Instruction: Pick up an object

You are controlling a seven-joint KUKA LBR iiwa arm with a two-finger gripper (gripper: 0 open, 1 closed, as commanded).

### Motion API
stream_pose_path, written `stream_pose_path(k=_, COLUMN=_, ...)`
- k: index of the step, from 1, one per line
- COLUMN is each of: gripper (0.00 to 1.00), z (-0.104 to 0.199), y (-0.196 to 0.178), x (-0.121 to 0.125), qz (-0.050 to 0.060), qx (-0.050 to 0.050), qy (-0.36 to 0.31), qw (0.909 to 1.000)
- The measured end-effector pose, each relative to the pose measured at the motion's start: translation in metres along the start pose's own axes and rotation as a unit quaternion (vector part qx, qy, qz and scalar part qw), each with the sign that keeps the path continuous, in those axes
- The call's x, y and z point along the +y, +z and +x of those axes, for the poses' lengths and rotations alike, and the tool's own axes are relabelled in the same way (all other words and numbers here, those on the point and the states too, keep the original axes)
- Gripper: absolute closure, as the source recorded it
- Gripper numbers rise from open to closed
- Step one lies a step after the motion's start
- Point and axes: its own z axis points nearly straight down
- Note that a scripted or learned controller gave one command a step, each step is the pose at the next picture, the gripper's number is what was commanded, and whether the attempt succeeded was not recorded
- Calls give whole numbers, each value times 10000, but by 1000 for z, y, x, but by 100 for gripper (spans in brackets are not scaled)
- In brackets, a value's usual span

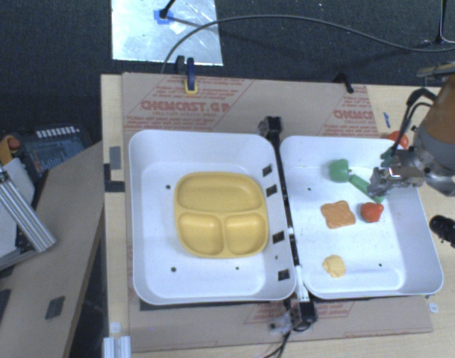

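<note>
While the left bin [149, 222] carries just a yellow divided tray [218, 213] near its middle, the pickable items all sit in the right bin [414, 274]. Left to right there: a green piece [340, 171] toward the far edge, with a green stem-like part running from it toward the right and slightly nearer, ending under the claw; an orange flat piece [338, 214] about mid-bin; a small pale yellow lump [333, 265] toward the near edge; a red-orange piece [371, 212] just right of the flat one.

Claw [379, 187] sits low over the right half of that bin, at the right-hand end of the green piece. The red-orange piece lies just beside it, on the near side. Claw state: cannot tell, tips too small and cluttered to read.

Judgement: the green piece is the likely target. Its long axis runs roughly left to right, pointing at the claw, so closure should go across that axis. No lift seen yet.
</note>
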Motion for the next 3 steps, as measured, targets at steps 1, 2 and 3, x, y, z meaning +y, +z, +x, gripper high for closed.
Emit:
stream_pose_path(k=1, gripper=100, z=0, y=-28, x=2, qz=10, qx=2, qy=1, qw=10000)
stream_pose_path(k=2, gripper=100, z=42, y=-16, x=17, qz=26, qx=12, qy=-14, qw=10000)
stream_pose_path(k=3, gripper=100, z=91, y=-21, x=33, qz=17, qx=18, qy=-23, qw=10000)
